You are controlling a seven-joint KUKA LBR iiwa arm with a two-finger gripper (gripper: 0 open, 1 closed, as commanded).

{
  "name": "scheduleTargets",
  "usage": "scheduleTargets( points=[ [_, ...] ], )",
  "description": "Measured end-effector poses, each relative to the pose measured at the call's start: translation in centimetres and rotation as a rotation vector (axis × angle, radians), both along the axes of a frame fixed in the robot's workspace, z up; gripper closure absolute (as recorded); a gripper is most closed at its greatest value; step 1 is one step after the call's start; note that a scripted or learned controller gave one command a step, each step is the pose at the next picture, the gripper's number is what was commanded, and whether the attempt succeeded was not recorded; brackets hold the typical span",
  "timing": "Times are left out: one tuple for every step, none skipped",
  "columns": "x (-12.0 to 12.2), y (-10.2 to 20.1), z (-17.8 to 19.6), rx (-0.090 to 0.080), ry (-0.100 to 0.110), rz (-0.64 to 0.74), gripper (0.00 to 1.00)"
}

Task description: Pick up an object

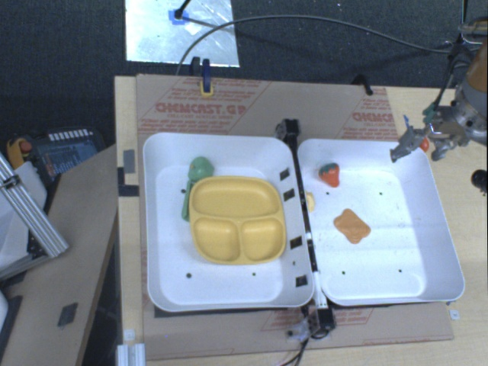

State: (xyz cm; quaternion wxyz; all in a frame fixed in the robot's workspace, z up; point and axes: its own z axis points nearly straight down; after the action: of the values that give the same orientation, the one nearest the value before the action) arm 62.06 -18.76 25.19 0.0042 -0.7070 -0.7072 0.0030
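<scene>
Bins are seen side by side on the tabletop (130, 128), and the tool (422, 145) is held over the far right corner of the right bin (427, 265), at the rim. Whether the tool is spread or pressed together cannot be told, as it is small and blurred; nothing is seen pinched in it. Above the tool, the grey wrist (473, 117) reaches in from the right edge.

Toward the left of the tool and slightly nearer the camera, a red strawberry (329, 174) with a green top lies on the right bin's floor, well apart from the tool. Nearer the camera still, an orange flat piece (351, 225) lies near the middle of the same bin, also well apart from the tool. A small pale yellow thing (308, 201) is partly hidden at the divider between the bins; what it is cannot be told.

Farther left of the tool, in the left bin (164, 280), a yellow tray (236, 219) with three compartments is laid flat. A green thing (196, 180) lies at the tray's far left corner, touching it and partly covered by it.

Beyond the bins, a yellow and blue clamp (206, 75) is fixed at the cardboard's far edge, and a shiny metal sheet (183, 21) lies on the dark floor.
</scene>
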Motion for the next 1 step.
scheduleTargets(
  points=[
    [0.22, 0.09, 0.78, -0.002, -0.012, 0.003, 0.0]
  ],
)
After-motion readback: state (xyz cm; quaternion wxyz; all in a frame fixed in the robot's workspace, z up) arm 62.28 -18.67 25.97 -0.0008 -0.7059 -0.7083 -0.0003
